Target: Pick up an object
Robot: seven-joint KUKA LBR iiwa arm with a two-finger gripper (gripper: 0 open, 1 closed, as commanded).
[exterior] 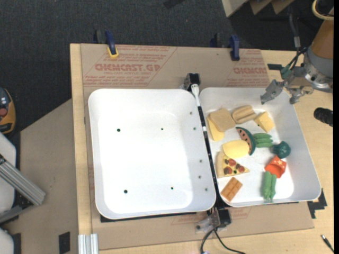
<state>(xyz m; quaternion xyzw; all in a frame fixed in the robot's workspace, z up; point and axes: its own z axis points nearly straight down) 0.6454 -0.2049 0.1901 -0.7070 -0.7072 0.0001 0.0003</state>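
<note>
Toy food fills the right bin while the left bin beside it shows bare white floor with four dark dots. From the right bin's left edge: a pale bread slice near the far-left corner, a pizza wedge below it, and a brown cracker at the near-left corner. A yellow piece and a watermelon slice sit mid-bin, a tan roll and a yellow cheese wedge toward the far edge. Rightward lie a green pepper, a teal lump, a red-orange piece and a green pod. The gripper hangs over the far-right corner, fingers spread apart, holding nothing.
</note>
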